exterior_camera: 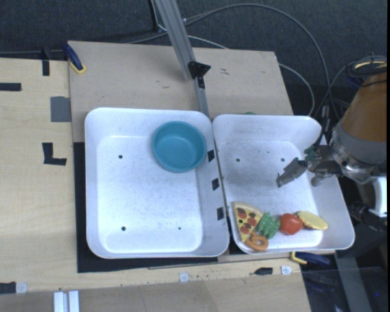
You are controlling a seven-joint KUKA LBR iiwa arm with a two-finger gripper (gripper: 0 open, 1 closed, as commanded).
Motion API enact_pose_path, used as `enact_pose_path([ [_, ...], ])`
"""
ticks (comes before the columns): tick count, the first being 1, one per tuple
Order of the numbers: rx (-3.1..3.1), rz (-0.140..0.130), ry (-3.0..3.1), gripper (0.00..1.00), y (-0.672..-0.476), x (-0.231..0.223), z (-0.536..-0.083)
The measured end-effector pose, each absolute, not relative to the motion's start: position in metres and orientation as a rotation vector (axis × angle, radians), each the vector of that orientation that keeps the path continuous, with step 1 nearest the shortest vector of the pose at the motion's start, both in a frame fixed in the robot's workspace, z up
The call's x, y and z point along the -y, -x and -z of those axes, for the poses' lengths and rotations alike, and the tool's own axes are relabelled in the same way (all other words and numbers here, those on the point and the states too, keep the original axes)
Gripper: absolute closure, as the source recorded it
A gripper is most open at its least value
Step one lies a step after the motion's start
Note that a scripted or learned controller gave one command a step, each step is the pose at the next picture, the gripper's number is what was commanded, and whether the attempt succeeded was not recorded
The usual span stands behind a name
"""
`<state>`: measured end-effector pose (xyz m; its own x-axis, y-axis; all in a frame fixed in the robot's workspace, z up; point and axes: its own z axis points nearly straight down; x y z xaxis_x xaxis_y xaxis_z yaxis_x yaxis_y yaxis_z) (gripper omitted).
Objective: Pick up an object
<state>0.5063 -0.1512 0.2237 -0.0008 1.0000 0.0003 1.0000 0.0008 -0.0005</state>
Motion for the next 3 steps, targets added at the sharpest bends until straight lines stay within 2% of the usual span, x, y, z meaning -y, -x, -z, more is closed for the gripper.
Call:
enact_pose_path([
  [1, 2.218, -0.006, 2.217, 0.00, -0.504, 0.150, -0.161],
  [2, 2.223, 0.002, 2.223, 0.00, -0.502, 0.149, -0.102],
  [3, 2.222, 0.000, 2.222, 0.00, -0.502, 0.150, -0.090],
])
